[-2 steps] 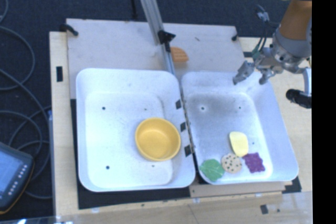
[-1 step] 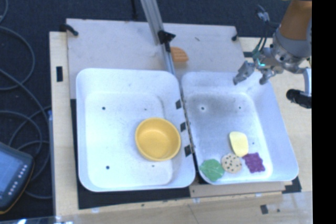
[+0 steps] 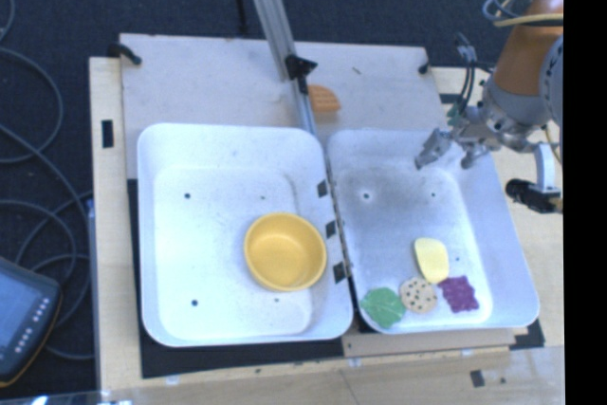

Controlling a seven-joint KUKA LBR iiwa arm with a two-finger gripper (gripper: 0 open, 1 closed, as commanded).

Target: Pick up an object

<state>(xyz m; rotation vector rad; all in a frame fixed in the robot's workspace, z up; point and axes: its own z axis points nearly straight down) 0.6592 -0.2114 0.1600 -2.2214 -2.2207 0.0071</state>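
When picking from the right bin (image 3: 493, 232), start at its near edge. Four small toys there, close together: a green round piece (image 3: 382, 305) in the near left corner of the right bin, a spotted cookie (image 3: 417, 295) just beside it, a purple lump (image 3: 459, 293) next along, and a yellow piece (image 3: 431, 259) a little further in.

Best to go for the yellow piece, being the least crowded. Come straight down over it, with one finger on each side and no finger on the cookie. Squeeze slowly, then lift straight up.

Left of the right bin, in the other bin (image 3: 171, 166), a yellow bowl (image 3: 285, 250); probably too wide to pinch across, so better left alone.

Further back, over the far right part of the right bin, the gripper (image 3: 446, 158), spread apart with nothing between the fingers. Well apart from the toys, so a long way to go.

Behind the right bin's far left corner, an orange thing (image 3: 323, 100) on the bench, beside a slanted metal pole (image 3: 270, 5).
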